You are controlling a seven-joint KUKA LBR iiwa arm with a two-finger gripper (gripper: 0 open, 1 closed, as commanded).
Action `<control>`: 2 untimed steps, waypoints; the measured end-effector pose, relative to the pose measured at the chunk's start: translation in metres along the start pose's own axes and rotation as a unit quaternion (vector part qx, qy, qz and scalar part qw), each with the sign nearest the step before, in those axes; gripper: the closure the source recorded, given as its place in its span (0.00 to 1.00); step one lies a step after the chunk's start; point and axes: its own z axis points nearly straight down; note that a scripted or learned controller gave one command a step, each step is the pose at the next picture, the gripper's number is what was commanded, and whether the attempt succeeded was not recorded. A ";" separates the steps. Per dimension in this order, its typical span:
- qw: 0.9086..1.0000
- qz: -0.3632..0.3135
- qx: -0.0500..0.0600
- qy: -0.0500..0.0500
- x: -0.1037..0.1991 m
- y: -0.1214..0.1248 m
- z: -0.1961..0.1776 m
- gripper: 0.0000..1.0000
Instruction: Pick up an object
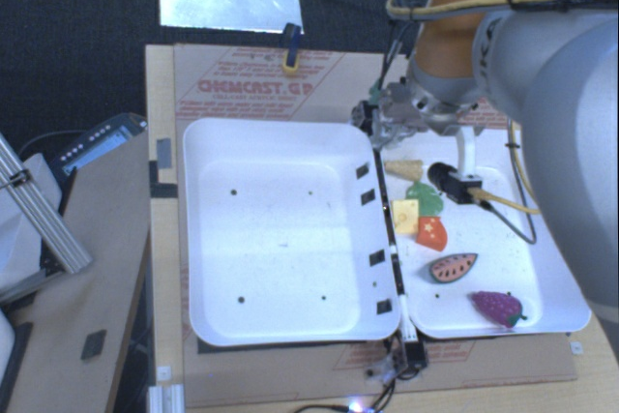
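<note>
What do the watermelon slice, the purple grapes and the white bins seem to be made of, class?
Watermelon slice: probably moulded plastic, matte, with flat painted colours.
Purple grapes: likely plastic or rubber; a bumpy surface with a slight sheen.
White bins: seemingly thin formed plastic, smooth and faintly glossy, with rounded corners.

Grey arm [556, 63] reaches in from right, orange band [464, 10] above wrist, bent downward.

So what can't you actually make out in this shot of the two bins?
- Gripper: its fingers are blurred and partly masked by the arm's orange band.
- Back of the right bin: covered by the grey arm.
- Yellow block: partly tucked under the green piece, so its shape is unclear.
</note>
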 end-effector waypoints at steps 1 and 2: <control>1.000 0.000 0.000 0.001 0.114 0.019 -0.069 1.00; 1.000 0.001 0.006 0.000 0.186 -0.051 -0.097 1.00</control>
